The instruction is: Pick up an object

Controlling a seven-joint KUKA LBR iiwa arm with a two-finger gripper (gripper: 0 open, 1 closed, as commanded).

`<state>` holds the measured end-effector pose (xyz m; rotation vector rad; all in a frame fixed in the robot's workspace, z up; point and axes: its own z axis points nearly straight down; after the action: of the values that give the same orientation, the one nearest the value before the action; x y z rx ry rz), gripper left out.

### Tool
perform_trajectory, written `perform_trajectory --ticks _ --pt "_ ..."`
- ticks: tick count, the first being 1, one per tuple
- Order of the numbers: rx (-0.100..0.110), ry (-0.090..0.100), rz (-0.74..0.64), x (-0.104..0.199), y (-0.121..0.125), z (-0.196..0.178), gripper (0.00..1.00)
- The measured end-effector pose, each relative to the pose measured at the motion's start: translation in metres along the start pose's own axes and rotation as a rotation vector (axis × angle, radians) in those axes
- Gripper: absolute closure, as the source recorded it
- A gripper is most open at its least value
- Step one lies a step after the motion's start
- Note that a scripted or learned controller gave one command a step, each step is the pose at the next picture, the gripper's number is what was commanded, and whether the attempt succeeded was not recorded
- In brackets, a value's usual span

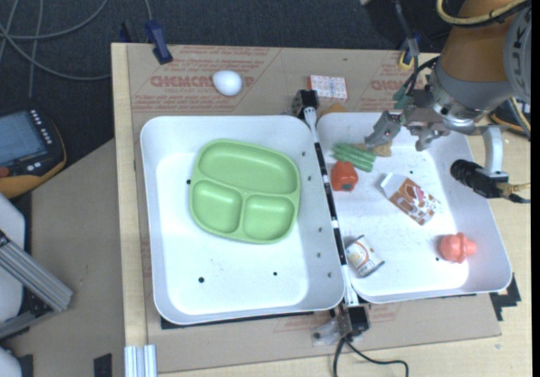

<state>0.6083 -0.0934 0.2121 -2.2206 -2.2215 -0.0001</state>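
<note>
Camera view, gripper over right bin, grip state unclear, near green object.

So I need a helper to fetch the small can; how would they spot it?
Look in the right bin, at its near left corner beside the divider. The small can lies there on its side, the only cylinder with a printed label.

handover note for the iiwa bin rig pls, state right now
Gripper: low over the right bin's far left corner, beside the green item; finger state unreadable, nothing visibly held.
Right bin: green item, red-orange toy, snack packet, small can, pink toy.
Left bin: green divided plate.
Done: no pick yet.
Left: grasp and lift one object.
</note>
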Motion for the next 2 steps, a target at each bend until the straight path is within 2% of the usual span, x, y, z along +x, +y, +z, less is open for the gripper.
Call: perform_trajectory --ticks 1,2 --pt "0.002 0.000 0.001 -0.053 -0.011 0.031 0.00" --pt "0.000 -0.001 0.001 -0.065 -0.029 0.128 0.00"
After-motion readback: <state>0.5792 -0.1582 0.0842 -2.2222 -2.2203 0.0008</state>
